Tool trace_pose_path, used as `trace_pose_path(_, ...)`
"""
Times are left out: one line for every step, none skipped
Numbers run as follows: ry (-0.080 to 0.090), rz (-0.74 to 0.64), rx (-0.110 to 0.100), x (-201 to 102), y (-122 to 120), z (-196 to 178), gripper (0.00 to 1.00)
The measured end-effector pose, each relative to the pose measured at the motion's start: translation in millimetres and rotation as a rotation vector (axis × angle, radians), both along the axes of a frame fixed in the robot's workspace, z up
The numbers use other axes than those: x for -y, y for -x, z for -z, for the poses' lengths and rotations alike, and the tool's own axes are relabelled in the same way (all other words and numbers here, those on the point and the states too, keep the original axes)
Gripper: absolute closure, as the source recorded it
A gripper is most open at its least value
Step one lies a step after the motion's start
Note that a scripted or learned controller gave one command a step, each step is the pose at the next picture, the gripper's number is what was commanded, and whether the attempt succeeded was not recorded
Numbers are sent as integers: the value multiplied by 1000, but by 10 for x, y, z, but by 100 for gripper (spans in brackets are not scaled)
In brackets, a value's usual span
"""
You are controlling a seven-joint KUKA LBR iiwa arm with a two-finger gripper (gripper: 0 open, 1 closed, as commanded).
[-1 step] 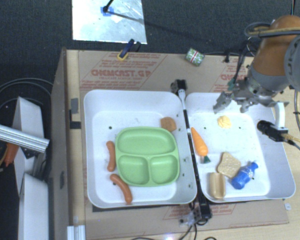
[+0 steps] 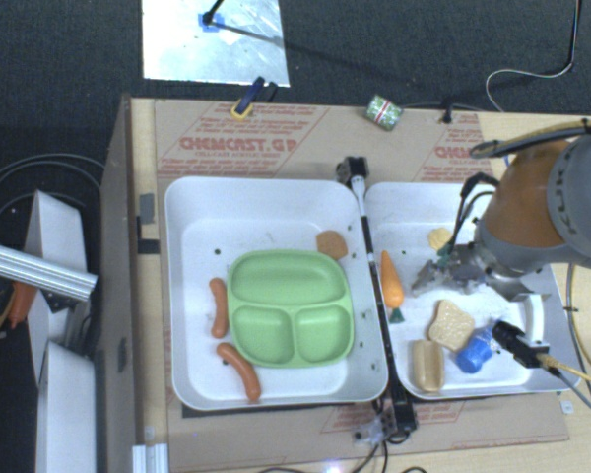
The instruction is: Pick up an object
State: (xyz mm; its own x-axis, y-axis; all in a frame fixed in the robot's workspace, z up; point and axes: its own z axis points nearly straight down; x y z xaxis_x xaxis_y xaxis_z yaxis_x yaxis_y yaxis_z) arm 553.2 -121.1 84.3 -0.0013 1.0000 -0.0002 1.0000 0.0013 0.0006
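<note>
In the right-hand bin [image 2: 414, 205] there's a spread of toy food to choose from, and none of it is off the floor. A carrot [image 2: 391, 278] with a green top lies along the bin's left wall, close to the divider. Beside it toward the middle sits a slice of toast [image 2: 450, 324], tilted, and just below that a pale bread roll [image 2: 426, 365] near the front rim. A blue object [image 2: 475, 352] rests touching the toast's right side, and a small yellow piece [image 2: 439, 236] sits further back. The gripper [image 2: 435, 274] is down low in this bin, between the carrot and the toast, nothing visibly between its fingers; whether they are apart or together, I can't tell from this angle. The arm [image 2: 542, 205] comes in from the right, its orange band right over the bin's back corner.

Over to the left bin [image 2: 192, 264]: a green divided plate [image 2: 291, 306] fills the middle. One sausage [image 2: 218, 307] lies just off its left edge, another sausage [image 2: 240, 371] at its front-left corner, and a brown round cookie-like piece [image 2: 332, 244] at its back-right corner.

Beyond the bins, on the cardboard sheet [image 2: 276, 136], a small green can [image 2: 383, 112] lies on its side
</note>
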Motion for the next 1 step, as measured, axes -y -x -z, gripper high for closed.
trace_pose_path(-1,1,-1,-12,669,1,0)
